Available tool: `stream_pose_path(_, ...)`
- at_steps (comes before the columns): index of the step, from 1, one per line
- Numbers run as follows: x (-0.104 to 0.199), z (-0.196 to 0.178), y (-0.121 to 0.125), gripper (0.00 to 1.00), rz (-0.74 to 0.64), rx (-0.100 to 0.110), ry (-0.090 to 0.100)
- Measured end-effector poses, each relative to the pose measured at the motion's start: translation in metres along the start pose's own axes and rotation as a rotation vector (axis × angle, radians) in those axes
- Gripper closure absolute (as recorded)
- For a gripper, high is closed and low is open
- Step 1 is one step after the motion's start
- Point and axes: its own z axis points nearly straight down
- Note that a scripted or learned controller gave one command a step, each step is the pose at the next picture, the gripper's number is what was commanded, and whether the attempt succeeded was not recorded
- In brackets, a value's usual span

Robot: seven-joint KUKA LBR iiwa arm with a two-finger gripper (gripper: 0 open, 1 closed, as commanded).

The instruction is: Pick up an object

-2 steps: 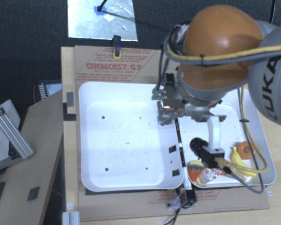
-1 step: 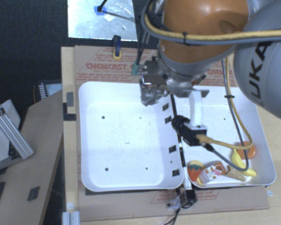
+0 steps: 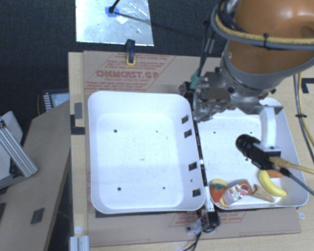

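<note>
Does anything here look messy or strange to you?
Slightly. The objects in the right bin sit crowded into its near corner: a banana, a small packet and an orange piece, touching or overlapping. Nothing looks spilled or broken.

White bins: two, a left bin [image 3: 141,156] and a right bin [image 3: 225,140]
Bananas: one [image 3: 271,185]
Packets: one [image 3: 236,192]
Tomatoes: one [image 3: 217,189]
Cones: one [image 3: 262,195]
</note>
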Motion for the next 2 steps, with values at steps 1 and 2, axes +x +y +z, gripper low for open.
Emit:
stream_pose_path(1,-0.064,-0.010,0.001,1.00,0.001,0.000,-0.002)
stream_pose_path(2,-0.115,-0.070,0.001,1.00,0.000,-0.005,-0.001)
